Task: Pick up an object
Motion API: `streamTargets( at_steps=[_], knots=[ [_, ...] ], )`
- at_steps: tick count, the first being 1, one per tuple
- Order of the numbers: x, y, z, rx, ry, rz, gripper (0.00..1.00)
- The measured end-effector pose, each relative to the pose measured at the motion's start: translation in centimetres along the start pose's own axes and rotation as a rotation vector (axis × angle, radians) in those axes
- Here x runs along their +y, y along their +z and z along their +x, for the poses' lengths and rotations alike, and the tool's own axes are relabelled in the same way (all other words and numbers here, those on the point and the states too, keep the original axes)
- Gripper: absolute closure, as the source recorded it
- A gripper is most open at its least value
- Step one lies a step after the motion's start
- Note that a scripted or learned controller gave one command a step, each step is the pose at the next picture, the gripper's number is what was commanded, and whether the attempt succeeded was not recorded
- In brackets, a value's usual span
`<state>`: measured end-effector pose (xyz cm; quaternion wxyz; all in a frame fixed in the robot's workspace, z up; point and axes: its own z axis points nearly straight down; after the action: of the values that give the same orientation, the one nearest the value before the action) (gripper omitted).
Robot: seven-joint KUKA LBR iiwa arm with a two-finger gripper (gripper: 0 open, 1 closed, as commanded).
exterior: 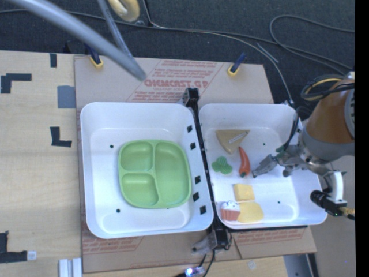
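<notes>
The right bin (286, 115) holds several toy foods: a tan wedge (232, 139), a red chilli (244, 162), a green leafy piece (221, 166), a yellow square (243, 191), a yellow lump (251, 213) and a small red-and-white piece (230, 210). My gripper (261, 169) reaches in from the right, low over the bin floor, just right of the chilli. Nothing shows in its grasp. The grey arm with its orange band (328, 120) stands over the bin's right rim.
The left bin (92, 154) holds a green divided plate (154, 173). A black clip strip (198, 154) runs between the bins. Yellow clamps (234, 69) pin the cardboard at the back. Cables lie behind, and a grey pole (69, 22) crosses the top left.
</notes>
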<state>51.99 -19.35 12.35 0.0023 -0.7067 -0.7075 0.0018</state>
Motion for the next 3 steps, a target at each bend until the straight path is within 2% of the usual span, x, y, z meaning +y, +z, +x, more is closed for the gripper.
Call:
streamTargets(
  at_steps=[1,3],
  knots=[
    [0.1,-1.3,0.1,0.001,-0.001,-0.003,1.00],
    [0.1,-11.6,-0.9,-0.002,-0.001,-0.010,1.00]
  ],
)
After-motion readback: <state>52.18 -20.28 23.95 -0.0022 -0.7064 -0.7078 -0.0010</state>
